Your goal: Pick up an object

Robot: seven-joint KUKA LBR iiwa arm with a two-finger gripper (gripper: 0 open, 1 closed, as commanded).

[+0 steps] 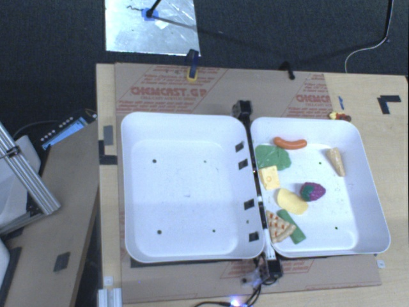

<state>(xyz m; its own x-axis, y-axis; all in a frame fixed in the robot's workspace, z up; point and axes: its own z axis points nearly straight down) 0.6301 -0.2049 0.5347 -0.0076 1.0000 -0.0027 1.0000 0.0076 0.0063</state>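
Step in hand: the pick had not begun, by my reading; every item lay loose in the right bin [348, 226].
Where the things were: all in the right bin, mostly crowded toward its left wall, beside the left bin [185, 190].
Sausage [289, 143]: near the far wall, lying crosswise, just beyond the green leaf [273, 157].
Cheese [270, 177]: a yellow block touching the leaf's near edge, tight to the dividing wall.
Cone [337, 161]: a pale tan piece, well apart from everything else, with bare floor all round.
Grapes [312, 190]: a purple cluster touching the yellow lump [292, 201] on its right.
Pizza [276, 226]: in the near left corner, with a green pod [292, 228] lying against it.
Best target: the cone, I judged, since nothing crowded it and no wall stood close.
How to do it well: come straight down, set the jaws across the cone's narrow width, not along its length, and close near its thicker middle so it would not squirt out.
Second choice: the sausage, taken across its short side.
Avoid: the cheese and pizza; the wall and neighbours left little room either side.
Jaws: I could not tell whether they were released or clenched, nor that they held or touched anything.
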